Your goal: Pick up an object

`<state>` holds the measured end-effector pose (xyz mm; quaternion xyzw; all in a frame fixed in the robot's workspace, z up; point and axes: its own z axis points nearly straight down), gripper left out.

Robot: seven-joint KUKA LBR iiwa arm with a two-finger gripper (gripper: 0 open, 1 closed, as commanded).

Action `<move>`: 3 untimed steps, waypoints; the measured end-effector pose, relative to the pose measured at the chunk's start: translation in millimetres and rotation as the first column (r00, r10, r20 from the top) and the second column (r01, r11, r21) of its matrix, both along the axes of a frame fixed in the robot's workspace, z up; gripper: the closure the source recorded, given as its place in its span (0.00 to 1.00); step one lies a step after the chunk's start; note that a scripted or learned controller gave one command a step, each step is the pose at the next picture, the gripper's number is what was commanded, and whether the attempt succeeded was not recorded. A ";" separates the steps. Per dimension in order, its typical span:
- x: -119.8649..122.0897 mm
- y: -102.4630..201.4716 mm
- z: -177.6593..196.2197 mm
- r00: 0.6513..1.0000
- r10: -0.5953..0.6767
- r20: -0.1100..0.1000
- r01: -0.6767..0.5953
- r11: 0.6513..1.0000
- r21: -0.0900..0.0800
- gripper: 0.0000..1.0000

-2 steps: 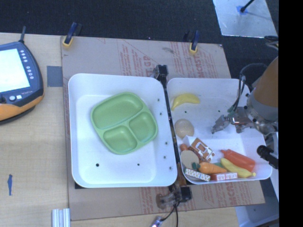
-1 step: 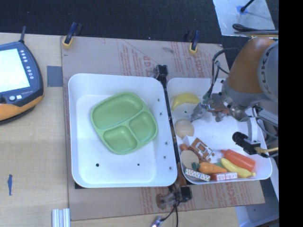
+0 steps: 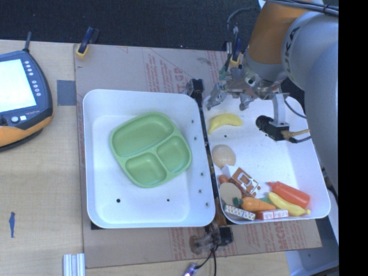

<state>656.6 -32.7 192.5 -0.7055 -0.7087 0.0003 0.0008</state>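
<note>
My gripper (image 3: 229, 100) hangs over the far left corner of the right bin (image 3: 299, 154), open, with its two fingers spread and nothing between them. Just below it lies a yellow banana (image 3: 225, 121) on the bin floor. Nearer the front sit a pale round shell-like piece (image 3: 223, 154), a brown and white box (image 3: 246, 181), an orange carrot (image 3: 257, 204), a red pepper (image 3: 290, 193) and a yellow piece (image 3: 286, 204), piled at the front edge.
The left bin (image 3: 100, 203) holds a green divided plate (image 3: 150, 148). A tablet-like pendant (image 3: 20, 99) lies on the bench at far left. A black cable plug (image 3: 275, 127) dangles over the right bin beside the arm.
</note>
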 end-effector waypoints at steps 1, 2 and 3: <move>-0.4 -58.4 -0.4 1.000 -0.003 0.000 0.003 1.000 -0.002 0.00; -0.1 -58.0 10.2 1.000 0.003 -0.001 -0.003 1.000 -0.001 1.00; 0.1 -58.3 20.6 1.000 0.008 -0.002 -0.008 1.000 -0.002 1.00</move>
